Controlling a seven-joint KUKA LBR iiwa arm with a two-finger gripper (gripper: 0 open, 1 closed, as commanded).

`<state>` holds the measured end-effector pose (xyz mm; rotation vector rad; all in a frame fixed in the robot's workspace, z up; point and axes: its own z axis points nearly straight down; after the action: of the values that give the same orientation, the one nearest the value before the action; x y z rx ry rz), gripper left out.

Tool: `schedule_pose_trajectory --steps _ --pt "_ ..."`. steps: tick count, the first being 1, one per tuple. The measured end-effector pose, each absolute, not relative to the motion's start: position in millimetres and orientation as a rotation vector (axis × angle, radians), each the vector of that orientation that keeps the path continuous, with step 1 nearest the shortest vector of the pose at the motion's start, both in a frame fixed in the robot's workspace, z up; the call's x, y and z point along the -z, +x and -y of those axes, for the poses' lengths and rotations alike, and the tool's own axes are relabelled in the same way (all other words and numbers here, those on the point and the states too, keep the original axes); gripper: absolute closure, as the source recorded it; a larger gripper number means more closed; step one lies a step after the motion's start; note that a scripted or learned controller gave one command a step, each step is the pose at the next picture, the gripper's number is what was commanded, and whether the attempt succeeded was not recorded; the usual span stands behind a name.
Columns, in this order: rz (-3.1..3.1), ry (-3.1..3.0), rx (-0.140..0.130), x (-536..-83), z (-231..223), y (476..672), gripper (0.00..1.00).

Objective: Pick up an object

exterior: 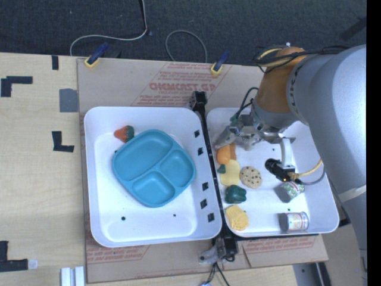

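White plastic forms the two shallow bins, and the black divider (pixel 205 159) between them is taken as the landmark. Left of the divider, the left bin (pixel 104 219) is seen to hold a blue sectioned plate (pixel 153 167), with a small orange and green toy (pixel 124 133) lying just beyond the plate's far left edge. Right of the divider, in the right bin (pixel 321 210), several small objects are gathered: an orange piece (pixel 224 154) close beside the divider, a yellow piece (pixel 231 173) next to it, a speckled cookie (pixel 250 176) further right, a dark green piece (pixel 236 193) and a yellow waffle-like piece (pixel 237 217) nearer the front. Well right of the divider, a small can (pixel 295 221) is seen lying on its side, with another small can (pixel 290 190) beyond it. The gripper (pixel 238 137) is lowered just above the orange piece, right of the divider; whether the claw is released or clenched cannot be told, and nothing is seen grasped.
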<state>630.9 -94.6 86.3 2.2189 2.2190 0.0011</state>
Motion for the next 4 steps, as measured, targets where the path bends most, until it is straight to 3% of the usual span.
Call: schedule_pose_trajectory --steps 1,2,3,4 --pt "-2.222 2.219 -0.001 -85.5 95.0 653.7 0.00" --pt "-2.222 2.218 -0.002 -85.7 100.1 654.6 0.00" --pt "-2.222 2.217 -0.002 -85.9 101.6 652.1 0.00" --pt "-2.219 2.218 -0.001 -86.2 95.1 634.0 0.00"
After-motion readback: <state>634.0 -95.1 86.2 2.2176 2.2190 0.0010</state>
